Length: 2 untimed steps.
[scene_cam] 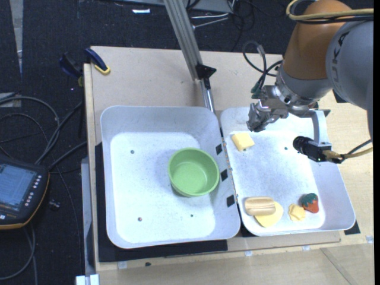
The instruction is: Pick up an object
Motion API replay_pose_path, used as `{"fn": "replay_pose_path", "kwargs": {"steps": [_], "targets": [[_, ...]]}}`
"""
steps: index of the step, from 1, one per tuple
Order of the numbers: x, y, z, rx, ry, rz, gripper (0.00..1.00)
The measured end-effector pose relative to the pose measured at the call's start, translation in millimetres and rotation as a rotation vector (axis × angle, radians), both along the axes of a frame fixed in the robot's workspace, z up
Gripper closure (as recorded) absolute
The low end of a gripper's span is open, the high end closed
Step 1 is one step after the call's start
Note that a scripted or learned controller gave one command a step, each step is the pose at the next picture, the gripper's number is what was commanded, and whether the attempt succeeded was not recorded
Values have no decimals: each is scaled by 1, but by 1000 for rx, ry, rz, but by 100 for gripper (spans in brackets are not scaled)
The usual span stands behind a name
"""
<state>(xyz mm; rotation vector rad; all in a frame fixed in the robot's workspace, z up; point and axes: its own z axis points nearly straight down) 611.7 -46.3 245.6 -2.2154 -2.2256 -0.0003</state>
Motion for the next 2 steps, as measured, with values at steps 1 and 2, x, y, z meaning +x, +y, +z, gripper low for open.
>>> {"fn": "replay_pose_path", "kwargs": {"steps": [1, 2], "targets": [[2, 48, -8, 0, 0, 0, 100], [15, 97, -20, 0, 0, 0, 100]]}}
